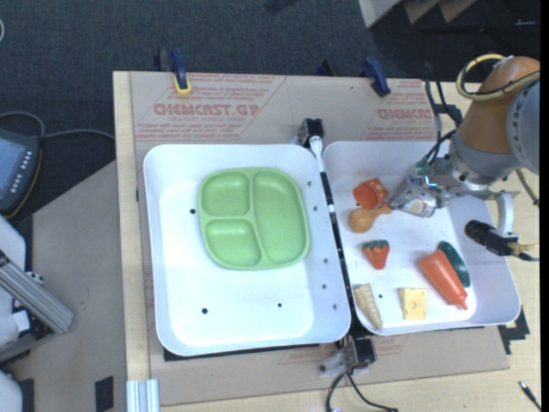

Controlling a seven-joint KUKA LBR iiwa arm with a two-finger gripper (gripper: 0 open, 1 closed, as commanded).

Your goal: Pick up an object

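Reaching in from the right of the frame, the arm [502, 118] has its gripper [418, 197] low in the upper middle of the right bin [506, 303], just right of an orange-red toy piece [371, 192] and above a tan pear-shaped piece [364, 220]. Whether the claw is apart or together cannot be told from this slanted camera view, and nothing is seen clamped in it, so no grasp can be claimed.

Any of the toy foods would serve as the object. The nearest candidates are the orange-red piece and the tan one, which lie touching or nearly so; below them sit a small red strawberry-like piece [376, 253], a carrot [444, 279] with a dark green top toward the lower right, a yellow cheese block [413, 303] and a pale wedge [369, 306] at the bin's lower left edge.

To do the step well, the claw should probably centre over one piece alone, straddling its narrow side, and descend squarely; the crowded pair risks a pinch on both or a push aside. The strawberry stands freer.

The left bin [171, 230] holds a green divided plate [254, 217], well apart from the work.
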